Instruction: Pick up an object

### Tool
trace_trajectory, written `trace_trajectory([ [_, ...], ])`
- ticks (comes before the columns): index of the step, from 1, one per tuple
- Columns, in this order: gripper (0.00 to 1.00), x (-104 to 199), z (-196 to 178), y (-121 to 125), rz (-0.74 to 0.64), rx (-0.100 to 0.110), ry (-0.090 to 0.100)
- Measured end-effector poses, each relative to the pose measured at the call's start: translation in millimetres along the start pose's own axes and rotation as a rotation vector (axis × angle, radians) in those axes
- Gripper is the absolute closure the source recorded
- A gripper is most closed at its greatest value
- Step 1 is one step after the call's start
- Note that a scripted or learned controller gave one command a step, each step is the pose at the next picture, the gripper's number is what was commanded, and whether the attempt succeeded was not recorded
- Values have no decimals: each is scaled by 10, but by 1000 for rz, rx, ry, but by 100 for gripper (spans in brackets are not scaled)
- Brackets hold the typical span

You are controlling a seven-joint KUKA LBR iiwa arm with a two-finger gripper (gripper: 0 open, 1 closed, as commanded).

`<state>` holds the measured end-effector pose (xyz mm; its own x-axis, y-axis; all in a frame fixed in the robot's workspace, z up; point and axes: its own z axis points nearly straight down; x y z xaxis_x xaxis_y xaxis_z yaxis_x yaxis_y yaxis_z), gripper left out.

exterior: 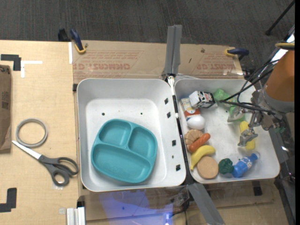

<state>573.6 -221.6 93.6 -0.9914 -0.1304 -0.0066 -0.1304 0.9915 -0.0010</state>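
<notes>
**Gripper lowered over toys in the right bin**

At the frame's right, the gripper (pixel 247 137) hangs low in the right bin (pixel 269 172), over a yellow toy (pixel 251 145) near the right wall. I cannot tell how far it is open or whether it has hold of anything. This looks like the reaching step; next calls for closing, then lifting. Nearby lie a smooth banana (pixel 202 153), a white egg (pixel 196 122) and a blue bottle (pixel 244 164).

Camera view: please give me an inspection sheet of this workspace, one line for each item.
Surface: bench bearing two white bins; left bin, right bin.
Job's things: right bin holds banana, carrot, egg, cookie, broccoli, bottle.
Clutter: teal tray in left bin; scissors and tape roll on bench.
Gripper: gripper low over right bin.
Cables: black cables near arm.
Surroundings: cardboard, clamps.
</notes>
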Motion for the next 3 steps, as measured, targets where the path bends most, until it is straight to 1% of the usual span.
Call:
trace_trajectory([
  [1,0,-188,6,-22,1,0,0],
  [2,100,-207,-102,-23,0,3,-5],
  [3,0,-206,-101,-22,0,2,-5],
])
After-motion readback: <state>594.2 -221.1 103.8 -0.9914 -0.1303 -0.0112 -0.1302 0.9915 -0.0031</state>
